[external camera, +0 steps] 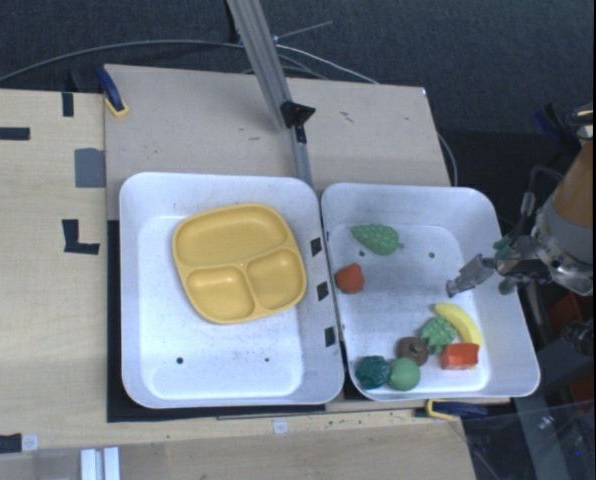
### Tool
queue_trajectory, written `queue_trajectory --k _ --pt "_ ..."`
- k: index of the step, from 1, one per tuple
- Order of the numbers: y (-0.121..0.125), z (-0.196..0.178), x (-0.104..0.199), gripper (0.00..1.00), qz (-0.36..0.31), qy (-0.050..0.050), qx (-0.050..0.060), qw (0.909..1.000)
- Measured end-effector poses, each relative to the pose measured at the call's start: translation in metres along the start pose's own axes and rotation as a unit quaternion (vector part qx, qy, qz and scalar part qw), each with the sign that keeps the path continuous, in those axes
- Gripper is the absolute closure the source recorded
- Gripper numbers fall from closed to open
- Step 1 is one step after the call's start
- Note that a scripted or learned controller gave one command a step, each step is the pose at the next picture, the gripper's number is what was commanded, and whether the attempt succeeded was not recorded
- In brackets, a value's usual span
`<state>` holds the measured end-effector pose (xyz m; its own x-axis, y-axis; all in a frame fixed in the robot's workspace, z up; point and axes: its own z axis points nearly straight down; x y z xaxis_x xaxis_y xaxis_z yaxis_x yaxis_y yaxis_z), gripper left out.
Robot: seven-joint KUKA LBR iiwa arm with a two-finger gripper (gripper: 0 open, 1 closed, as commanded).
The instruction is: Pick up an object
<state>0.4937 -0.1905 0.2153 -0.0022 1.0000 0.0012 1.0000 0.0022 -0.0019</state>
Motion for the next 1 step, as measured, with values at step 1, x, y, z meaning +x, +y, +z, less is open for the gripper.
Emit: queue_trajectory --k 1 --pt "0.0 0.0 -0.0002 0.0 0.0 0.0 0.0 1.0"
